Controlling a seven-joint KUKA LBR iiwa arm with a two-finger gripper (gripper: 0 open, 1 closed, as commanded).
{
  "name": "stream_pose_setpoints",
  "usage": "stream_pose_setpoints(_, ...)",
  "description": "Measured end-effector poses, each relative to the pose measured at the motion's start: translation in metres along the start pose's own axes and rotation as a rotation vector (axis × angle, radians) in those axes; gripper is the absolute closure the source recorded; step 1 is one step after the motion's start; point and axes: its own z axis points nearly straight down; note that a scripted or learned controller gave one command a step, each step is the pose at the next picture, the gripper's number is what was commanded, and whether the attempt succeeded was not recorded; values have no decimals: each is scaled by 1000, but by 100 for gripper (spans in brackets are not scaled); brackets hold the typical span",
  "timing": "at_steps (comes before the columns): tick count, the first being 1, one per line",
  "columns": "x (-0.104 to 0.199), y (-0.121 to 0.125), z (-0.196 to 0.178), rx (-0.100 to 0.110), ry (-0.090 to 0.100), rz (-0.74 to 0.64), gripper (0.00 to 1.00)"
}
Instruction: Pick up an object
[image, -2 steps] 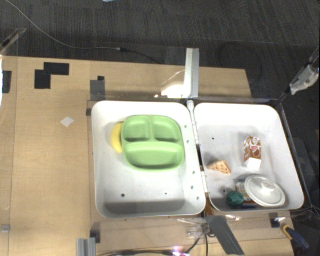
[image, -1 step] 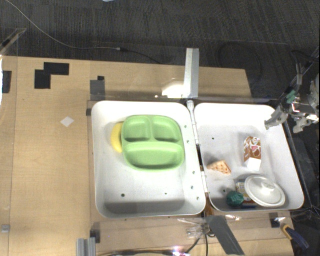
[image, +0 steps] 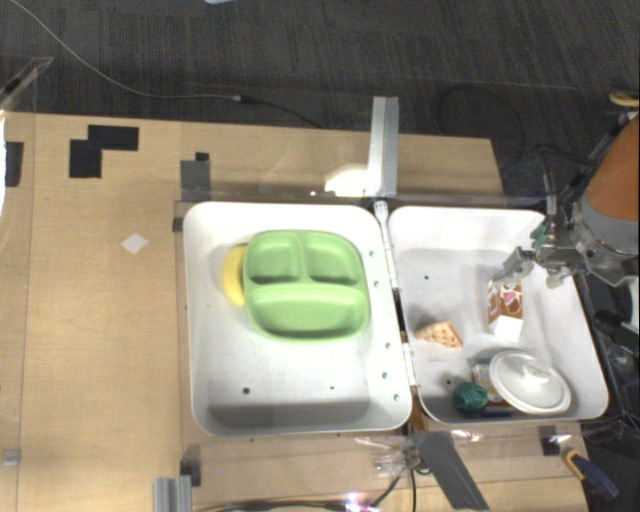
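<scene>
Hovering at the far right of the right bin (image: 430, 235), the gripper (image: 528, 258) has its fingers spread, holding nothing. Just below it stands a small red and white carton (image: 505, 303); it looks light and crushable, so I would pinch its flat sides gently.

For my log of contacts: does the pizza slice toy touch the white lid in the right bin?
Apart. The camera view shows bare bin floor between the pizza slice toy and the white lid.

1 fixed camera | above bench (image: 90, 300) | slanted down | both bins (image: 290, 415)
</scene>
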Motion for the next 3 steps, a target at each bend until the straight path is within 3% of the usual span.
stream_pose_setpoints(1, -3, 28, 98, -4, 0, 134, 0)
stream_pose_setpoints(2, -3, 31, 85, -10, -2, 132, 100)
stream_pose_setpoints(3, -23, -7, 50, -1, 0, 236, 100)
